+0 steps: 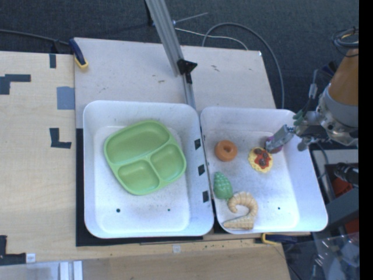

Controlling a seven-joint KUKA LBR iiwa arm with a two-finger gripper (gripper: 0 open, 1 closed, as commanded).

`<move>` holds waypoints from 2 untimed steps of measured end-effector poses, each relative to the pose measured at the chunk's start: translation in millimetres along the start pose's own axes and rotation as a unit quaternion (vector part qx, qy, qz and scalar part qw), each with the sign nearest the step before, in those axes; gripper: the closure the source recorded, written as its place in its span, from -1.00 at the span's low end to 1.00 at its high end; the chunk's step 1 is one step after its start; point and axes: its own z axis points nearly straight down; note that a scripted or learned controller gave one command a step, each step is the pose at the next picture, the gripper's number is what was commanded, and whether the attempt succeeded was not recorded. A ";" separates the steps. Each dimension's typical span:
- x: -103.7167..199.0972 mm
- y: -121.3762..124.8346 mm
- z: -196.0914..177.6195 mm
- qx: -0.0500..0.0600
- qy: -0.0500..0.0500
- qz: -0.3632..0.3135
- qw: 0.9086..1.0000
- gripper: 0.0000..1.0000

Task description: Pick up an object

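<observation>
The right bin (294, 200) holds an orange doughnut (226, 150), a yellow and red toy (261, 160), a green knobbly toy (222, 185) and a tan curled pastry (243, 210). My gripper (275, 143) reaches in from the right and hangs just above and to the right of the yellow and red toy, its tip close to the toy's upper edge. I see nothing held in it. The grey arm with its orange band (345, 80) stands over the bin's right rim.
A green divided plate (145, 156) lies in the left bin (96, 209). A slanted metal bar (169, 34) runs down to the gap between the bins. A cable (245, 31) loops behind the right bin. A blue and yellow clamp (78, 54) sits at the back left.
</observation>
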 end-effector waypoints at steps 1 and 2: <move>-0.1 -0.1 0.0 0.000 0.000 0.000 1.000 -1.00; 0.1 -1.9 64.4 0.003 0.000 0.001 1.000 -1.00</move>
